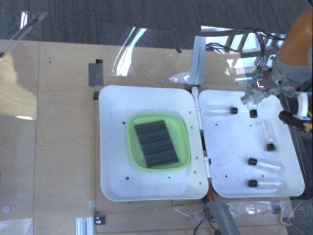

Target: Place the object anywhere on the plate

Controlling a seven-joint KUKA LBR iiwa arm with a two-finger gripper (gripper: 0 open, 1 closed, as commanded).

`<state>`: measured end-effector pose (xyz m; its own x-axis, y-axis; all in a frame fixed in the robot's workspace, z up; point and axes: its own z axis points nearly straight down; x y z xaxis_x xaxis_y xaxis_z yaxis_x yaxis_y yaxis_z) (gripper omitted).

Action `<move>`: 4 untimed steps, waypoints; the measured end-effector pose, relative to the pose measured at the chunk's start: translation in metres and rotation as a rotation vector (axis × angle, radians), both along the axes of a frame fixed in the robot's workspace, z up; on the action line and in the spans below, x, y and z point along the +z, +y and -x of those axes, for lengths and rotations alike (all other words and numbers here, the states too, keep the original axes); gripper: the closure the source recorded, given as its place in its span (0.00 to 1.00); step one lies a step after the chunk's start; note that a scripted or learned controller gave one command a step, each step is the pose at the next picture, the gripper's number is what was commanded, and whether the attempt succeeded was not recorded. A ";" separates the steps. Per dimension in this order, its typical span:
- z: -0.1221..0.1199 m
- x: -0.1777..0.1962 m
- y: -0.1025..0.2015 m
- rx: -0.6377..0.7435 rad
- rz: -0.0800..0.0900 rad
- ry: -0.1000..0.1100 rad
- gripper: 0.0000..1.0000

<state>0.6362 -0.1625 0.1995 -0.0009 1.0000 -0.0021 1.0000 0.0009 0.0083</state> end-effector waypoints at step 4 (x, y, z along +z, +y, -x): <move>0.117 0.151 -0.044 -0.065 0.002 -0.003 0.00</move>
<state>0.5192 -0.2062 0.3503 0.0641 0.9979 -0.0040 0.9979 -0.0640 0.0118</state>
